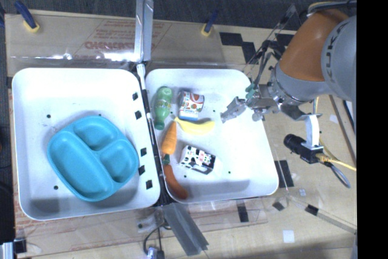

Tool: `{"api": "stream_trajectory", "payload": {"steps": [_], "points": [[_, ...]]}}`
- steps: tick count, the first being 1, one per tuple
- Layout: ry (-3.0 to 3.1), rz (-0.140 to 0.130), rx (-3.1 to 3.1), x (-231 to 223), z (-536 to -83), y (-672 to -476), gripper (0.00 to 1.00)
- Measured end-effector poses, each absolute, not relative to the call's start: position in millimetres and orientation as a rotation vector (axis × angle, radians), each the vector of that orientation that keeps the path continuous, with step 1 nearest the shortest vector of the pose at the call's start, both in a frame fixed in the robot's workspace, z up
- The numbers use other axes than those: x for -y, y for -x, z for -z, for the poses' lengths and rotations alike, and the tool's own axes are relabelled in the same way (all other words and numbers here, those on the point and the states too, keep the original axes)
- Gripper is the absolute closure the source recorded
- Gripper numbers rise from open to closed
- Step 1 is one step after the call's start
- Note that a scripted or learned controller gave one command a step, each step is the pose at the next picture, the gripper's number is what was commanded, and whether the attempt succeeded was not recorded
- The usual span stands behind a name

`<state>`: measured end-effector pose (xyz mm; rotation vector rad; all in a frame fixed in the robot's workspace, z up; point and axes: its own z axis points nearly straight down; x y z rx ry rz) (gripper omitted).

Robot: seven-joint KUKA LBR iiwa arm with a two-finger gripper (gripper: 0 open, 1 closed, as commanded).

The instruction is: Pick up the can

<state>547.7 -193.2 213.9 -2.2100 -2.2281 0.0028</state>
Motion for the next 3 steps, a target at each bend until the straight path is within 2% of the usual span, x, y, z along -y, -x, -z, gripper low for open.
{"api": "stream_trajectory", "payload": {"steps": [1, 2, 3], "points": [[2.343, -0.004, 2.087, 186.2, -128.5, -543.9, 0.0], [2.581, -0.001, 1.789, 194.5, -280.7, -596.5, 0.0], [2.583, 0.02, 1.811, 157.3, -136.0, -626.6, 0.0]]}}
